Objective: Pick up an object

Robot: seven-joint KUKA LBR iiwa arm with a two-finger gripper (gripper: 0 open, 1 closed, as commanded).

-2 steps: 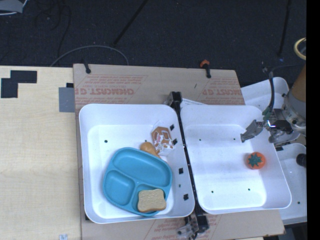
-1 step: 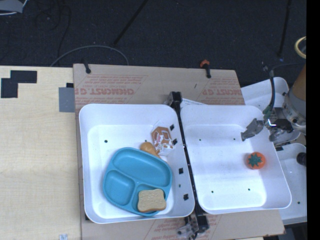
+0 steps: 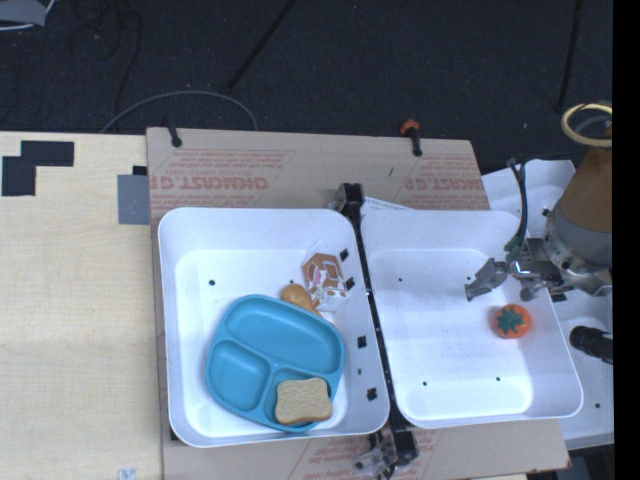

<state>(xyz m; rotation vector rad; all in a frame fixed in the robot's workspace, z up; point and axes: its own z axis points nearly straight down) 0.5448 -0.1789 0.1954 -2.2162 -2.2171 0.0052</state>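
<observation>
Two white bins sit side by side on a cardboard sheet [image 3: 300,168]. Printed on it in red, upside down from this camera, is a mark we read as "CHEMCAST GP", repeated near the 12 o'clock edge; we are not sure of every letter.

Left bin [image 3: 185,268]: a blue divided tray [image 3: 262,353] lies at about 6 o'clock of the bin's centre, with a slice of toy bread [image 3: 303,401] in its lower compartment. A small tan roll-shaped piece [image 3: 297,295] touches the tray's 12 o'clock rim, and a crinkled clear wrapper with brown print [image 3: 324,273] lies just beside it toward 1 o'clock. We cannot read the wrapper's print.

Right bin [image 3: 440,368]: one orange toy fruit with a green star-shaped top [image 3: 511,321] sits toward the 3 o'clock wall, resting on the floor.

The arm enters from 3 o'clock. The gripper [image 3: 495,276] is low over the right bin, with the fruit just beside it at about 5 o'clock and apart from it. Nothing sits between the fingers; we cannot tell from this slant whether the jaws are spread or closed.

Judgement: the fruit is the nearest candidate. The gripper appears offset toward 11 o'clock of it, so a descent here would likely miss.
</observation>
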